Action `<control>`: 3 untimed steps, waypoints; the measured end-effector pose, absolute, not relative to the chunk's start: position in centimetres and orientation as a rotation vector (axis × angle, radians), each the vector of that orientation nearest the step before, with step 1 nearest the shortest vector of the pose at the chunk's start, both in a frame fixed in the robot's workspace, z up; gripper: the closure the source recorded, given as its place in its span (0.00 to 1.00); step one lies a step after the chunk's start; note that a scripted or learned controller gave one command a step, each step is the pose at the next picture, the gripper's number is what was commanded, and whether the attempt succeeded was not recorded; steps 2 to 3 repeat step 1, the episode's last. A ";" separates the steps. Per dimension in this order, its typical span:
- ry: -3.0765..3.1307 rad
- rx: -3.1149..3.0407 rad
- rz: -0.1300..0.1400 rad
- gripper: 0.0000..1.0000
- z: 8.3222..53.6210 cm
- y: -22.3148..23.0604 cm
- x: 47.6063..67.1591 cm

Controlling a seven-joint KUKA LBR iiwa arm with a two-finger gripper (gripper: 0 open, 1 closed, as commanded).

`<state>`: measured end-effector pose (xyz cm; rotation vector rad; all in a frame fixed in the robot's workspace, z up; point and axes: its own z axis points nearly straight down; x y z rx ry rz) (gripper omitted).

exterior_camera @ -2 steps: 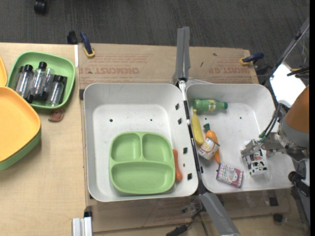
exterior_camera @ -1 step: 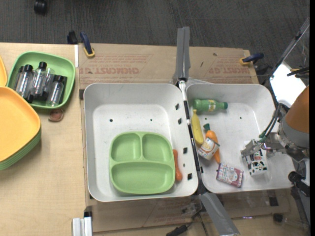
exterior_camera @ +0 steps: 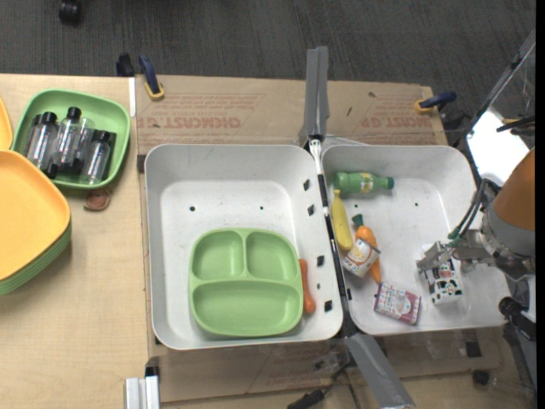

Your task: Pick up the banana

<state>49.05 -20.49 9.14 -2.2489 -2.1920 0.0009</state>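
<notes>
The pink packet (exterior_camera: 398, 302) lies flat at the right bin's (exterior_camera: 400, 164) front. The gripper (exterior_camera: 440, 273) hovers near it; whether its jaws are released or clenched I cannot tell. The banana (exterior_camera: 341, 221), smooth, curved and yellow, lies untouched along the left wall, below a green bottle (exterior_camera: 364, 182). Nothing is picked yet.

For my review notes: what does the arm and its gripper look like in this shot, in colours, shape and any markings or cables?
At the view's right edge, an orange band sits above a grey wrist. The gripper is a small grey-and-white metal assembly with dark markings on its pale lower part, too small to read. Thin dark and greenish cables run from the wrist area down to it.
</notes>
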 end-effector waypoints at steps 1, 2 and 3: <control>-2.192 -2.249 0.001 0.00 9.1 -20.5 49.1; -2.192 -2.249 0.001 0.00 9.1 -20.5 49.1; -2.192 -2.249 0.001 0.00 9.1 -20.5 49.1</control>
